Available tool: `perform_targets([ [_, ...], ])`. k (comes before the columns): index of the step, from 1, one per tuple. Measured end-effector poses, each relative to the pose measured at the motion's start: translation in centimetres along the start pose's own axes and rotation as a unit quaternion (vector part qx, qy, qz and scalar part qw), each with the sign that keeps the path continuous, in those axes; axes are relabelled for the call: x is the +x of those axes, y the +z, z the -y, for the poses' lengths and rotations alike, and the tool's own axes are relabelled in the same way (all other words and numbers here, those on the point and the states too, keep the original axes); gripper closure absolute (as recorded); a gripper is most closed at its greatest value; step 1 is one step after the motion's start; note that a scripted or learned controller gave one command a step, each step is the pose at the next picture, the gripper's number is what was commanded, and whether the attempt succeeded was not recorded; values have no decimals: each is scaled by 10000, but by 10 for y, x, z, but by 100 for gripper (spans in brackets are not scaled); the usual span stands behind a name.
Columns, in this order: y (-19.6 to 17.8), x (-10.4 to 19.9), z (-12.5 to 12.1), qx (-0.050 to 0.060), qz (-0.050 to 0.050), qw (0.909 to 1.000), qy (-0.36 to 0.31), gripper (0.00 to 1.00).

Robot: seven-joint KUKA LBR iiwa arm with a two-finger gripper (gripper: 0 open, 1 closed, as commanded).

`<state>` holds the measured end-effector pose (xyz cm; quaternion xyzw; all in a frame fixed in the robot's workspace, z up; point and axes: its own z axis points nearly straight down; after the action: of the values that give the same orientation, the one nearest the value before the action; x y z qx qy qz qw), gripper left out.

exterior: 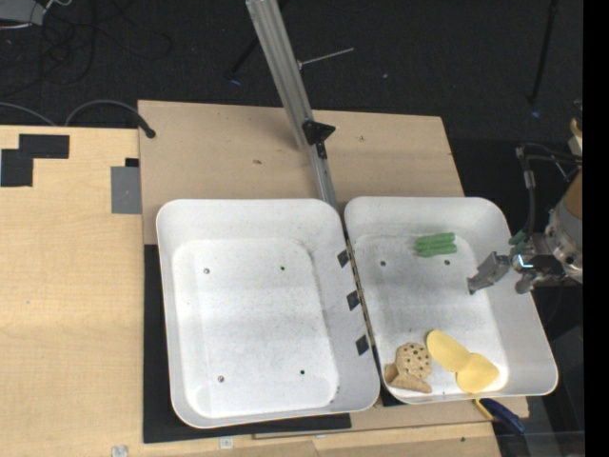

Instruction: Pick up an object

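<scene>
The right bin [381, 219] holds three things. A green ribbed piece [435, 246] lies near its far side. A yellow banana-like piece [462, 361] and a tan speckled cookie-like piece [411, 365] lie together at its near edge. My gripper [504, 276] hangs over the bin's right rim, right of and nearer than the green piece. Its fingers [483, 276] are spread open with nothing between them.
The left bin [190, 219] lies beside the right one, joined by black clips [353, 299]. A slanted metal rail [285, 74] rises behind the bins. The arm's wrist [571, 217] and cables stand at the right edge. A blue and yellow item [500, 413] pokes out under the right bin's near corner.
</scene>
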<state>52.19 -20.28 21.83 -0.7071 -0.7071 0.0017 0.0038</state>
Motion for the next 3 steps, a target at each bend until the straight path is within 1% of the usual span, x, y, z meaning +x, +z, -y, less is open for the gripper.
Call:
perform_targets([
  [1,-3,-1,-1,-26,8,10000,9,0],
  [2,42,-5,1,-4,2,10000,5,0],
  [3,107,-3,1,5,-3,10000,5,0],
])
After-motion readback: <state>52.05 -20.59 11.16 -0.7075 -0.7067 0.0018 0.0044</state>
